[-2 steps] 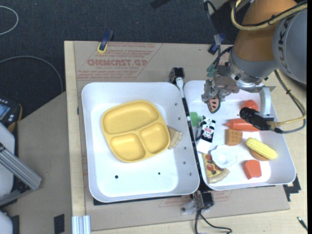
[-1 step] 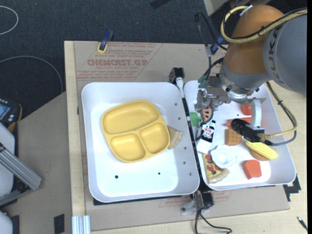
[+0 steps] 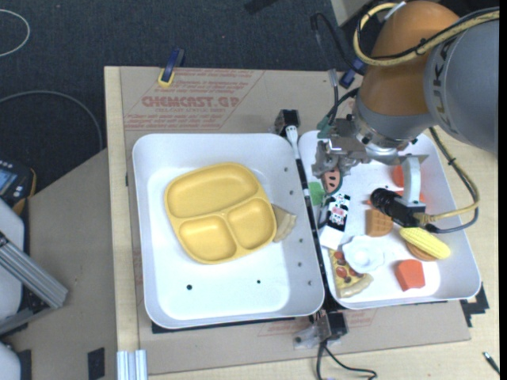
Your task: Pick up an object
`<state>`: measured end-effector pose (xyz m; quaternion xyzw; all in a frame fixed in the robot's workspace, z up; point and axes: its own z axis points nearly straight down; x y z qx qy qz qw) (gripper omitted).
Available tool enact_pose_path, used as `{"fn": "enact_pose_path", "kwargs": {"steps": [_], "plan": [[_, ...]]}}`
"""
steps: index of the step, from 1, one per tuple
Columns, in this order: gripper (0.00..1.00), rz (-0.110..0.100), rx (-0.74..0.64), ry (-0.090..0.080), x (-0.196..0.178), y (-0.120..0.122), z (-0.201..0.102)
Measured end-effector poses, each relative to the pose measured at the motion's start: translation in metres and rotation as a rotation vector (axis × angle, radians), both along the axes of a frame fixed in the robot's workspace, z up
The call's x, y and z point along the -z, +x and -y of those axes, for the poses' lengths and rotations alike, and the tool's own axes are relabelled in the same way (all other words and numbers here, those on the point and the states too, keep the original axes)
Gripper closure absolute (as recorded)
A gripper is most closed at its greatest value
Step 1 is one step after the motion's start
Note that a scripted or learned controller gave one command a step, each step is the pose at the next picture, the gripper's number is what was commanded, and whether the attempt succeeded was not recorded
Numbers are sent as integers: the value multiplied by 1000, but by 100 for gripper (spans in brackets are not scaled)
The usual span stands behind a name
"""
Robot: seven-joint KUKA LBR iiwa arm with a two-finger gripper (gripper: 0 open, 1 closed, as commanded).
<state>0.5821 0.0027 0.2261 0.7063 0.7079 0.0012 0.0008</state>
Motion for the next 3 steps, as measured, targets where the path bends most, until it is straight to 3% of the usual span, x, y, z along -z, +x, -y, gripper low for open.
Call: {"fn": "enact_pose_path", "kwargs": {"steps": [2,3], "plan": [[100,-4,2,0,-6,-1,16],[100,-3,0,1,-8,-2,8]]}}
